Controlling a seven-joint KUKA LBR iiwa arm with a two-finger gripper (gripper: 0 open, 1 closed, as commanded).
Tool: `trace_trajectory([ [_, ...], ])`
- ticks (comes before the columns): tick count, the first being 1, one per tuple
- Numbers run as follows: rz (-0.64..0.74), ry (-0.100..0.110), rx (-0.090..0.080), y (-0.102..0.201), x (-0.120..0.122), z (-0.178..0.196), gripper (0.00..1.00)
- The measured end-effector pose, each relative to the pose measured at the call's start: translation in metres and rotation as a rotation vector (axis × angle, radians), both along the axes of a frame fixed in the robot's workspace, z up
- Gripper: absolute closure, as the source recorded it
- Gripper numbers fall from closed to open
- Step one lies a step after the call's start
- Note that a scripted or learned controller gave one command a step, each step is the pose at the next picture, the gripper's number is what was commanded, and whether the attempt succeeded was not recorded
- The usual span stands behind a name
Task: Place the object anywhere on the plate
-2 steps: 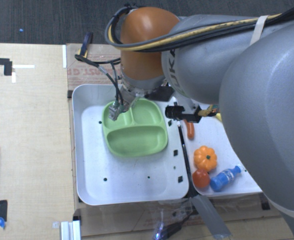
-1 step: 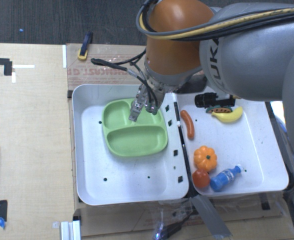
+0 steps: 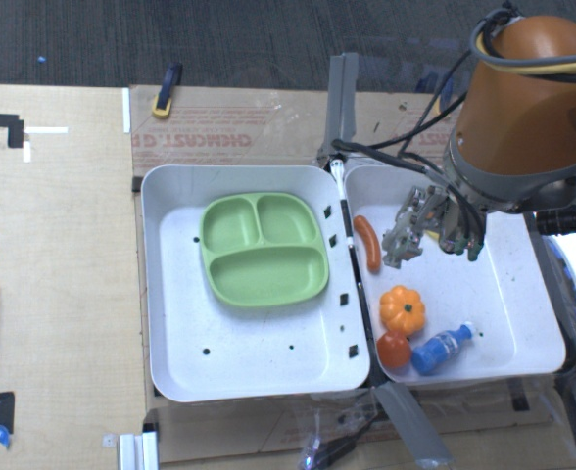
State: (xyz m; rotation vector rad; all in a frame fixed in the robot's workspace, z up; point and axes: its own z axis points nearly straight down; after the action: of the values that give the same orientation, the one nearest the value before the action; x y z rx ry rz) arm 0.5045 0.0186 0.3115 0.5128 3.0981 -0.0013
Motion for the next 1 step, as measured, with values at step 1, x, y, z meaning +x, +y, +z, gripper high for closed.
trace_trajectory([
  [1, -0.071, 0.002, 0.001, 0.0583, 0.0855, -0.1111, 1.00],
])
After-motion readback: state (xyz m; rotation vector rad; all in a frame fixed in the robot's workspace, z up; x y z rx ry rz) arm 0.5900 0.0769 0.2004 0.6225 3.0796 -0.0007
